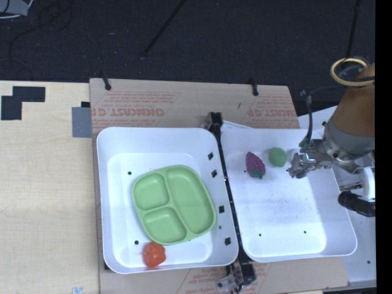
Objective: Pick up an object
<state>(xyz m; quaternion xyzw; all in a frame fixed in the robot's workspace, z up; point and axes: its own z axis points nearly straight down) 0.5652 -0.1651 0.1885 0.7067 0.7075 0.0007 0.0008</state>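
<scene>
Dark carpeted floor (184, 29) with loose black cables fills the top of the frame; below it a pale wooden desk (43, 195) carries a brown cardboard sheet (184, 106) printed with red lettering, on which two shallow white plastic bins sit side by side, joined by a black clamp strip (222, 182) down the centre.

Jaws (296, 167): small metallic two-finger assembly at the right of the frame, over the upper right part of the right-hand white bin (288, 225); whether they are open or closed cannot be told, and nothing is seen between them. Behind them the grey arm with its orange band (356, 112) enters from the right edge, a yellow ring (348, 71) above it.

Just left of the jaws, apart from them, lies a small round green ball (277, 157). Beside it to the left, slightly lower, lies a dark magenta oblong object with a green patch (255, 165); the two are near each other but not touching.

Left-hand white bin (116, 146): a light green three-compartment plastic tray (174, 204) lies at a slant in its centre. A small red-orange rounded object (154, 254) rests at the lower edge of the bin, just below the tray's lower left corner.
</scene>
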